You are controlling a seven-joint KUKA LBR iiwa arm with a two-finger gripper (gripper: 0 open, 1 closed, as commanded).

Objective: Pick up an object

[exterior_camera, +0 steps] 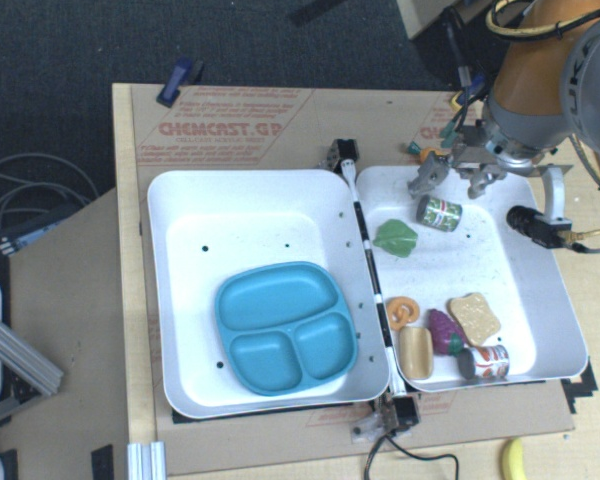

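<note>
A blue three-compartment tray (282, 325) lay in the left bin (180, 200), toward its near edge. In the right bin (550, 278), a green leaf-shaped toy (396, 237) sat near the dividing edge. Along that bin's near edge clustered an orange ring (401, 312), a tan cylinder (415, 352), a purple toy (442, 330), a bread slice (475, 318) and a red-labelled can (488, 361). A small green-labelled can (439, 213) lay on its side toward the far edge, directly beneath the gripper (450, 179), whose fingers were spread apart above it, pinching nothing.
</note>
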